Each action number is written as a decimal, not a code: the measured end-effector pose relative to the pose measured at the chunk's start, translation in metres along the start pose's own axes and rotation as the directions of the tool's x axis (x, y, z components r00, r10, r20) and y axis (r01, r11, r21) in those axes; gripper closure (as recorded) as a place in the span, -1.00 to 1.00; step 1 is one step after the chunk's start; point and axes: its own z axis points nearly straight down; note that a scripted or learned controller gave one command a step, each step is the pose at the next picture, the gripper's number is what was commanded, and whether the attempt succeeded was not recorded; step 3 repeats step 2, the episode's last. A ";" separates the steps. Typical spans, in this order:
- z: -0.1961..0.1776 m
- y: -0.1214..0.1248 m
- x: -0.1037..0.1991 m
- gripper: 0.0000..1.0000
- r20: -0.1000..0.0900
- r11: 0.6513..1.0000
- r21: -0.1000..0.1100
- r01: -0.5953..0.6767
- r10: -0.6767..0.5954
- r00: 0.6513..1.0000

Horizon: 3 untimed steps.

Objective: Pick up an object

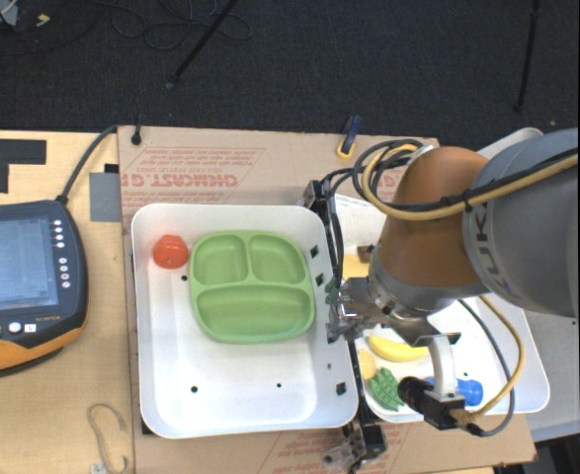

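Arm (448, 235): "KU" readable | claw: state unclear | cardboard (196, 171): mirrored red print

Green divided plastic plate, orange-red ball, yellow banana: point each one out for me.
Green divided plastic plate (253, 304): camera view, large lower compartment.
Orange-red ball (170, 252): camera view, its middle.
Yellow banana (396, 350): camera view, middle of its curve.
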 end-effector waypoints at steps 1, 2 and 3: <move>-0.011 0.010 0.024 1.00 0.001 1.000 -0.003 -0.001 0.001 1.000; 0.002 0.003 0.018 1.00 0.002 1.000 -0.001 -0.004 0.004 1.000; 0.002 0.003 0.018 1.00 0.002 1.000 -0.001 -0.004 0.004 1.000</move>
